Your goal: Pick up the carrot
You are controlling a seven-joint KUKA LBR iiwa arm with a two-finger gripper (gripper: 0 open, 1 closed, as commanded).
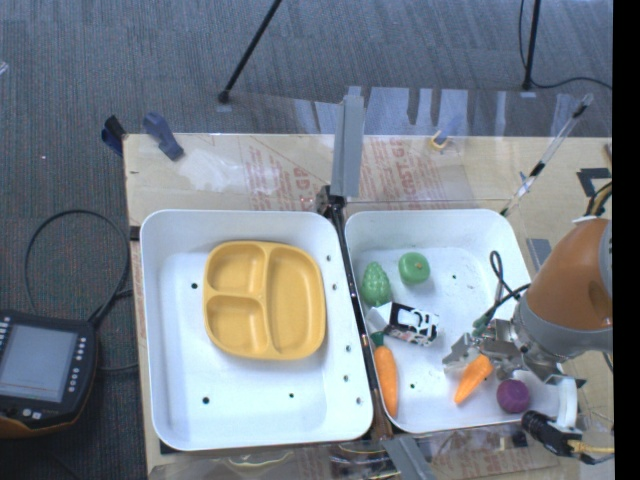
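Two orange carrots lie in the right bin (455, 230). One carrot (386, 379) rests lengthwise against the bin's left wall near the front. The other carrot (472, 380) is slanted, and its upper end reaches right under my gripper (484, 353), which hangs low over the bin's front right part. The wrist and its orange band cover the gripper's own parts from above.
The right bin also holds a green strawberry-shaped toy (376, 284), a green round fruit (414, 266), a black-and-white toy (412, 323) and a purple ball (513, 395) beside the slanted carrot. A yellow divided plate (266, 299) sits in the left bin (170, 368).
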